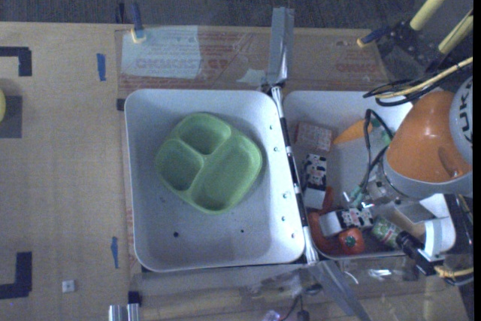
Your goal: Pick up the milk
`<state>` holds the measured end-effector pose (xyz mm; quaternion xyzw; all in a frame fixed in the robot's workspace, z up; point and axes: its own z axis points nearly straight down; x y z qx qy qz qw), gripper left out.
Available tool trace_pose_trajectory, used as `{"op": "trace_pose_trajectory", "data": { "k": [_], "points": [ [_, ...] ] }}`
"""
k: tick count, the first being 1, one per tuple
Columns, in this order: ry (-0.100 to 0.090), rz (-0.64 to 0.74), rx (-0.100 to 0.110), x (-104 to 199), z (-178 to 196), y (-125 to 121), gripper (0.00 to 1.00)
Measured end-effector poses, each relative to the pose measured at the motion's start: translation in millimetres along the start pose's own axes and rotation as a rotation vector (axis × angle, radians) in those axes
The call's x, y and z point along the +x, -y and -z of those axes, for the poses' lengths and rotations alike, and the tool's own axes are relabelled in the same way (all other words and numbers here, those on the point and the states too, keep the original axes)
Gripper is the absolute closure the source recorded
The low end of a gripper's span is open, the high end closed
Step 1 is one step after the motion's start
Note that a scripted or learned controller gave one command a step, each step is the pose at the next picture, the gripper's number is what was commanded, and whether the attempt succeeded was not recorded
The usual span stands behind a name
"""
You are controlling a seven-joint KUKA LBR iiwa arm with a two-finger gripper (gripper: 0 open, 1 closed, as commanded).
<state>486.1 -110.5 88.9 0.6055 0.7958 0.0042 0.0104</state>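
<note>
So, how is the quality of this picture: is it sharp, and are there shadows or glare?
Camera view: soft overall, small items in the right bin are blurry; the arm shades that bin's right part; the green tray in the left bin is evenly lit; pale glare lies on the clear sheet behind the bins.

You can't read the fingers of the gripper (pixel 359 208); the arm's orange band (pixel 428 139) covers them and much of the right bin (pixel 331 105), and the picture's right edge cuts the arm off
</note>
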Motion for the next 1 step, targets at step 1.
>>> {"op": "trace_pose_trajectory", "data": {
  "k": [1],
  "points": [
    [-0.007, -0.411, 0.023, 51.5, 94.4, -10.1, 1.0]
  ]
}}
